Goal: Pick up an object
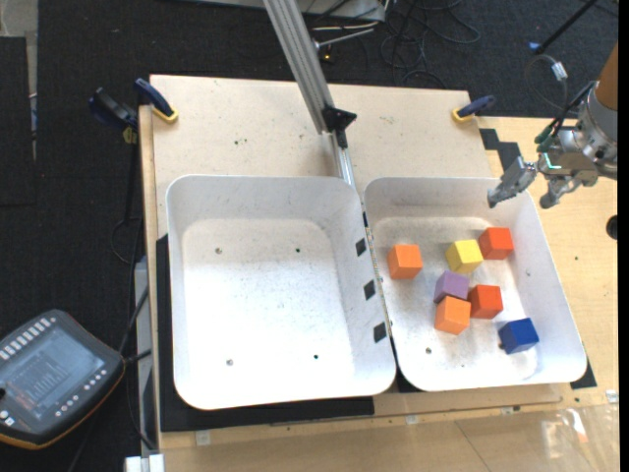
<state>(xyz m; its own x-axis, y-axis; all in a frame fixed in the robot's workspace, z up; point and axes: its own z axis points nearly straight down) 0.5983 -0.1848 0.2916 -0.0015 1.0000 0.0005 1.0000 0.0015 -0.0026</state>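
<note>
Arm cut off at the right edge, its empty hand (531,186) spread above the right bin's (560,293) far corner

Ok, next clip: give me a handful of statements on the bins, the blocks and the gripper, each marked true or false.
1. All the blocks lie in the right bin. True.
2. The gripper holds a block. False: its open fingers hold nothing, above the right bin's far right corner.
3. The blue block lies nearest the bin's near right corner. True.
4. The yellow block sits in the left bin. False: it sits in the right bin, beside a red-orange block.
5. The purple block touches an orange block. True.
</note>
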